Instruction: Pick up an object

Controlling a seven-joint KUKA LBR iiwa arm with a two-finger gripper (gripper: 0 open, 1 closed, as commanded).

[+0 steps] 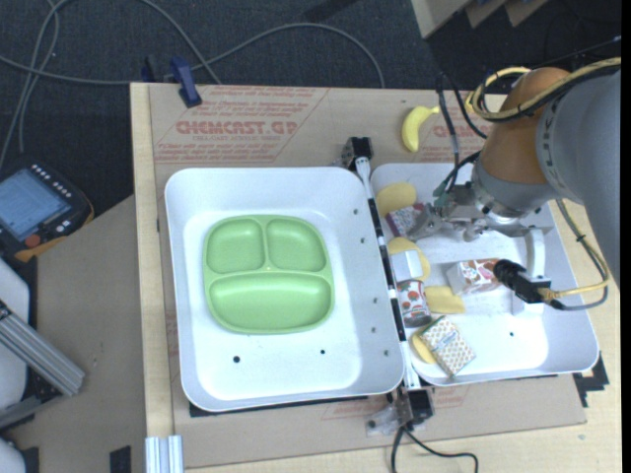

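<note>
**Arm low over the right bin, nothing seen in the grip**

From my remote seat, the biggest thing in view is the bench (246, 116), with two white bins side by side on it. The left bin (187, 294) carries a green divided plate (266, 272) and little else. The right bin (552, 348) holds all the candidates for the pick.

The grey arm (582, 136) comes in from the right and bends down over the far end of the right bin. Its gripper (455, 213) sits low there, near the bin's back wall, but the wrist body covers it, and I cannot tell whether it is released or clenched. I see no object caught in it.

The items lie mostly along the bin's left wall: a yellow piece (397, 196) at the far end, just beside the gripper, a yellowish round piece (408, 261) below it, a small dark can (412, 302), a yellow wedge (446, 301), and a patterned packet (449, 347) at the near end. A red-and-white packet (476, 274) lies more centrally. A banana (418, 126) rests outside the bins, on the bench.

My judgement: the far yellow piece is the nearest target. To do this well I would centre over it, clear of the bin wall, descend straight, close firmly, and lift slowly enough to confirm it comes away.
</note>
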